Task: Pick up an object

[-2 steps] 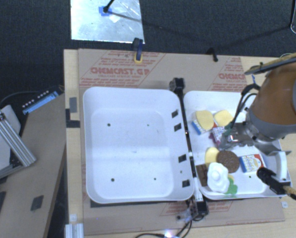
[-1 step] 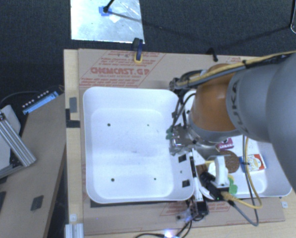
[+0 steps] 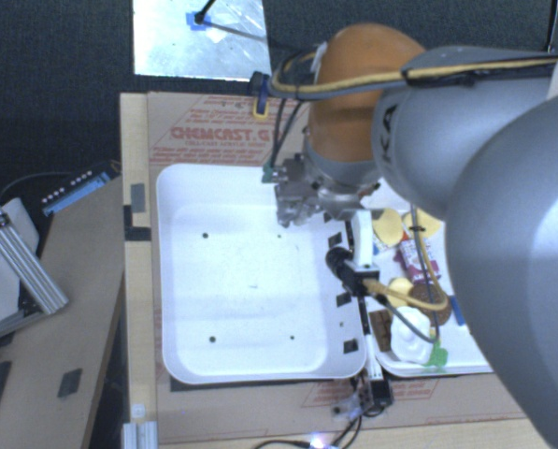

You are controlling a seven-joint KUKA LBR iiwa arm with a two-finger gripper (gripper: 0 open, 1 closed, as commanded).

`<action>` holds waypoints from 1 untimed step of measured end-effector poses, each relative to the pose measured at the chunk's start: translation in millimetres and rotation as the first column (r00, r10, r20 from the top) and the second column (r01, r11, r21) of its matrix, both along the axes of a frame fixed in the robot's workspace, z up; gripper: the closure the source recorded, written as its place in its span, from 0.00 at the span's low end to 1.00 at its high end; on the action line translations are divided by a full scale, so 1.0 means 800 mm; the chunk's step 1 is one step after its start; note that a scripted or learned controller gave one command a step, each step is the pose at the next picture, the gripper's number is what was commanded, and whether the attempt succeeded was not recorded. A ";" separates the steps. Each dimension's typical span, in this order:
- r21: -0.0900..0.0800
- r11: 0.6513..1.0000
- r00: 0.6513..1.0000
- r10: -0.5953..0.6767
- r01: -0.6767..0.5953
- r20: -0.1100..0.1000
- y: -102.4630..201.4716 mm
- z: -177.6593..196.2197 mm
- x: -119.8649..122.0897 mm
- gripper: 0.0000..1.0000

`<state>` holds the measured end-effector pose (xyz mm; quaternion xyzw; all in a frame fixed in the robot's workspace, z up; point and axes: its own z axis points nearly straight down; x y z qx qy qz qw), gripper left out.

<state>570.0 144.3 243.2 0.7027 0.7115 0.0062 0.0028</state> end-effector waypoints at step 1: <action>-0.006 1.000 1.000 -0.014 0.014 -0.017 -0.062 -0.047 -0.050 1.00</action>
